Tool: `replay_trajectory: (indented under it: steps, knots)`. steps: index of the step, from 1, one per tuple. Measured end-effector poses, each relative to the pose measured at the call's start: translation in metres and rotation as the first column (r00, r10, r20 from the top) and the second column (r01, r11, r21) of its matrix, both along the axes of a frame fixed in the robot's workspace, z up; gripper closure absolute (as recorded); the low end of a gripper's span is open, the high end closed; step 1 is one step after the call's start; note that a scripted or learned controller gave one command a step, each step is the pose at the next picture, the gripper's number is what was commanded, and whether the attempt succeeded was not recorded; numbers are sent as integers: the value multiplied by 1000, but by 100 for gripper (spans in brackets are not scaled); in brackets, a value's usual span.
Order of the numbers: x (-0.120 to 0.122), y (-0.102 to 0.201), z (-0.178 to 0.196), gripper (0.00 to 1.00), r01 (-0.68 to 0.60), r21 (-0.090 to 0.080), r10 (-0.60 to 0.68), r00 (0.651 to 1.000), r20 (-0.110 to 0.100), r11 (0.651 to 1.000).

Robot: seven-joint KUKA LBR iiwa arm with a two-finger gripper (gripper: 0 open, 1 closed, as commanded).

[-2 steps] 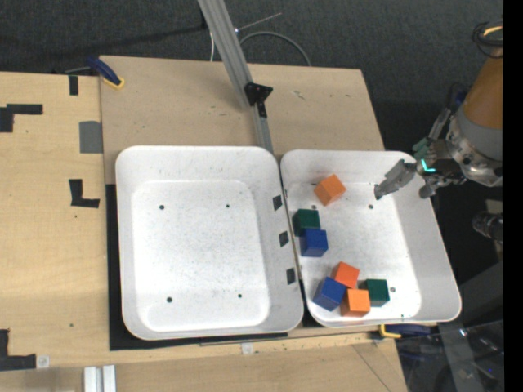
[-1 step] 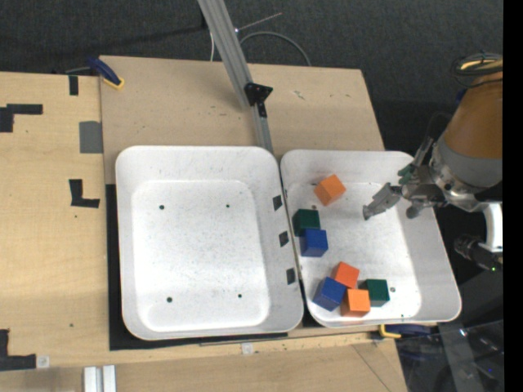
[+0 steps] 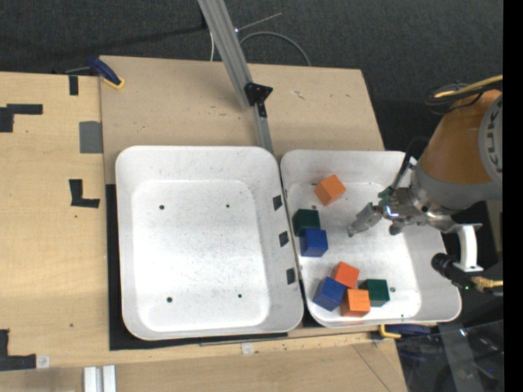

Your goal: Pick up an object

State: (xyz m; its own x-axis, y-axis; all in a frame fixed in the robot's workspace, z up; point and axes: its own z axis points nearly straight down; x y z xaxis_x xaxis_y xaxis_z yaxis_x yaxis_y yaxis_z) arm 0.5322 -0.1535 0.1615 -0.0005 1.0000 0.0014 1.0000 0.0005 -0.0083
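The right bin (image 3: 425, 296) holds several small blocks. An orange block (image 3: 330, 189) lies near its back, with a dark green block (image 3: 306, 219) and a blue block (image 3: 315, 242) along the left wall. Near the front sit a blue block (image 3: 329, 293), two orange blocks (image 3: 346, 274) (image 3: 356, 301) and a dark green block (image 3: 377, 291). My gripper (image 3: 365, 220) hangs over the middle of this bin, pointing left, right of the green and blue pair. Its fingers look spread with nothing between them.
The left bin (image 3: 196, 243) stands beside the right one on the wooden bench. A metal pole (image 3: 233, 43) slants up from the bins' back edge. The arm's grey and orange body (image 3: 462, 153) covers the right bin's right side.
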Motion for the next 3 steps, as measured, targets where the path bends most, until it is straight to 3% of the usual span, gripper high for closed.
replay_trajectory:
  steps: [1,2,3]
  knots:
    - [-9,-1,-47,0,0,0,0,1000,1,1000]
    - [-7,-1,-35,100,-1,0,1,1000,5,1000]
    - [-14,4,13,100,-1,-2,1,1000,11,1000]
